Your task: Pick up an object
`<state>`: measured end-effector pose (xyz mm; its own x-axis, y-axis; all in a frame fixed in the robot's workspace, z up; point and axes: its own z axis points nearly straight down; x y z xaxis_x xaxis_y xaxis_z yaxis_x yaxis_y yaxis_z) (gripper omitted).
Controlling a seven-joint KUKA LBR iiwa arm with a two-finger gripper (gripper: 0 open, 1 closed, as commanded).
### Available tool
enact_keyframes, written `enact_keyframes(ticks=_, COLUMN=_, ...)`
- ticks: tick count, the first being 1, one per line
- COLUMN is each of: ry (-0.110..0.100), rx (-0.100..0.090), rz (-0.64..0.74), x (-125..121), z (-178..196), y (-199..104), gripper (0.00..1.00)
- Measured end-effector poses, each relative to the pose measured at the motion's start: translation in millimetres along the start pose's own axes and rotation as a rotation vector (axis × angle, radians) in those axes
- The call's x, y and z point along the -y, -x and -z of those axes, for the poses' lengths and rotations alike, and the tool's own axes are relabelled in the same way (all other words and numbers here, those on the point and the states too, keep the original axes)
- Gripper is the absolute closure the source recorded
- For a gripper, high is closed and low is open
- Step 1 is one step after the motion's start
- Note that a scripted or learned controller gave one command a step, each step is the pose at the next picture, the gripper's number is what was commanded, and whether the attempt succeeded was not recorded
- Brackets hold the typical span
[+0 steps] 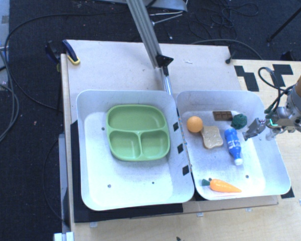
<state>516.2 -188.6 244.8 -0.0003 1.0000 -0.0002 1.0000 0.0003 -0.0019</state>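
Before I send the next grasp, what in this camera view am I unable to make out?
- Gripper: small and blurred at the right bin's rim; finger state unreadable.
- Arm: cut off by the right edge, so its pose is unknown.
- Dark green object: too small to identify.
- Brown block: its right end meets the green object; contact or overlap unclear.
- Blue bottle label: too small to read.

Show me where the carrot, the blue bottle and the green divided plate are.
carrot (224,186), camera view, middle of its orange body
blue bottle (233,143), camera view, middle of its label
green divided plate (138,113), camera view, floor of its long top compartment
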Motion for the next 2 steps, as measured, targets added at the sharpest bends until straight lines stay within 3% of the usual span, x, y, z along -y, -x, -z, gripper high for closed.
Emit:
enact_keyframes(ticks=1, ry=0.002, rx=0.001, rz=0.0, x=0, z=1, y=0, gripper=0.0)
enact_keyframes(ticks=2, ry=-0.002, rx=-0.001, rz=-0.001, x=0, z=-43, y=2, gripper=0.0)
